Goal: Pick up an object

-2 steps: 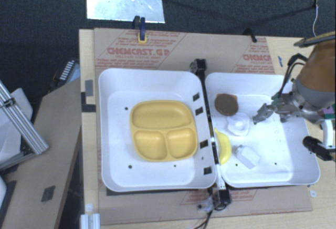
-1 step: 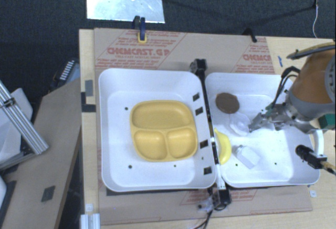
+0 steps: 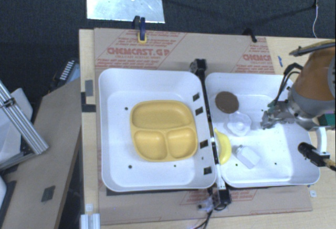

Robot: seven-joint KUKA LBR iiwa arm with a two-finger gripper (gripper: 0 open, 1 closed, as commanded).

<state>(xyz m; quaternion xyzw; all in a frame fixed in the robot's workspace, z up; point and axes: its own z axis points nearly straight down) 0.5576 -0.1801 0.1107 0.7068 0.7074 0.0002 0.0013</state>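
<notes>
Yellow divided tray point(image 3: 159, 131) in left bin point(image 3: 113, 117); pincer point(image 3: 269, 118) over right bin point(image 3: 273, 170).

Grey arm point(image 3: 310, 104), orange band, black cables.

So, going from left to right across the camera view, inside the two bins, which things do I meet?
Yellow divided tray → yellow banana-like piece → brown disc → clear cup → small white block → pincer.

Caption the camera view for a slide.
Gripper hovers in the right bin beside a clear cup; yellow tray fills the left.
</notes>
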